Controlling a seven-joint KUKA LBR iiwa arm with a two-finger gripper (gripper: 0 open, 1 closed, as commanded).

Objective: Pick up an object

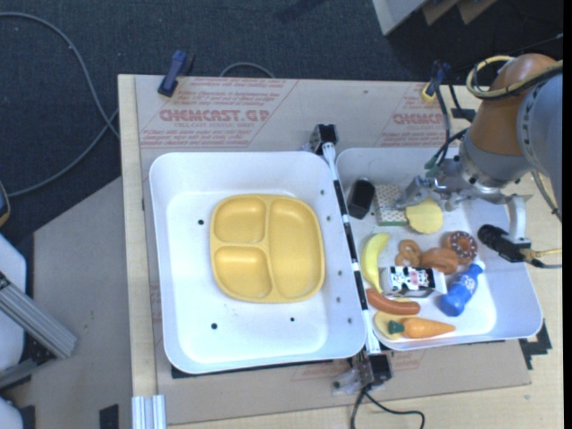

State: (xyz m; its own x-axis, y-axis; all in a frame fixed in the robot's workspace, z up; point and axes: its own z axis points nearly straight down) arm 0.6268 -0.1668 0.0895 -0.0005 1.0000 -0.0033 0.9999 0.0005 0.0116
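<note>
The right bin (523,307) holds several toy foods. A pale yellow round piece (424,218) lies near its back, beside a checkered pad (390,204) and a small black block (360,197). Further forward are a banana (374,257), a brown pretzel-like piece (429,256), a sprinkled donut (461,244), a cow-patterned carton (411,281), a blue bottle (459,293), a hot dog (393,305) and a carrot (420,328). My gripper (435,189) hangs low at the bin's back, just above and right of the yellow round piece. Nothing is visibly held.
The left bin (174,266) contains a yellow divided plate (266,247). A black divider rail (344,231) runs between the bins. The grey arm with its orange band (509,105) reaches in from the upper right. A blue clip (173,71) sits on the cardboard at the back left.
</note>
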